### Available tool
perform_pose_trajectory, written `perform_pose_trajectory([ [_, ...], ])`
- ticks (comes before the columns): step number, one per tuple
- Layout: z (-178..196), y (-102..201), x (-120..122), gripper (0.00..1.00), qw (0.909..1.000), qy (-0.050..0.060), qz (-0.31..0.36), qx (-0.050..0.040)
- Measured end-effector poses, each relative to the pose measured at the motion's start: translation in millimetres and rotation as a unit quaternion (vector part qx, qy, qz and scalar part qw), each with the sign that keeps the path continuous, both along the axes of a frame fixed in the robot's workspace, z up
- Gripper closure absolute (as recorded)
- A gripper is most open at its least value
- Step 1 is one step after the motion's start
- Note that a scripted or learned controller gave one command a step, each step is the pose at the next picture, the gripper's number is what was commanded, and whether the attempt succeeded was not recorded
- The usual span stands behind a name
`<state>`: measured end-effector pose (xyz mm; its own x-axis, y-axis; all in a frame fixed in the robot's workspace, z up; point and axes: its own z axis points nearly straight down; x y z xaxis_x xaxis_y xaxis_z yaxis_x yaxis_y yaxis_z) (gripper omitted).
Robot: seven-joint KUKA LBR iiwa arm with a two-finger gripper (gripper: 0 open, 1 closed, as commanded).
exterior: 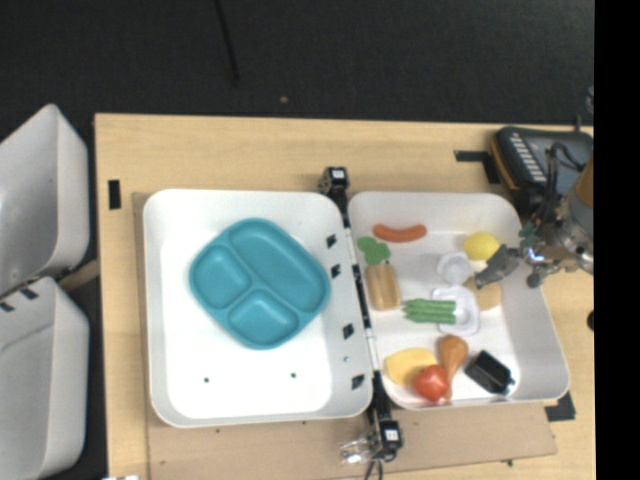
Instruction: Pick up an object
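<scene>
The pincer [505, 265] was seen at the right bin's [530, 348] right side, just beside the yellow lemon [481, 245]; whether it was open or closed could not be told. A teal divided plate [259, 282] lay in the left bin [170, 368].

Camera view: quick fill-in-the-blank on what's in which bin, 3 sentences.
The blue divided plate lies in the ____ bin.
The red sausage lies near the right bin's ____ edge.
The gripper sits next to the ____ lemon.

Missing words: left; far; yellow
</scene>
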<state>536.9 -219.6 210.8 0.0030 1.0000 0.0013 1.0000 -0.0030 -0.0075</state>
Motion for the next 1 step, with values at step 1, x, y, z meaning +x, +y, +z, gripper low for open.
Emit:
perform_pose_trajectory([
  [1,4.2,0.3,2.1,0.0,1.0,-0.004,0.001,-0.0011],
])
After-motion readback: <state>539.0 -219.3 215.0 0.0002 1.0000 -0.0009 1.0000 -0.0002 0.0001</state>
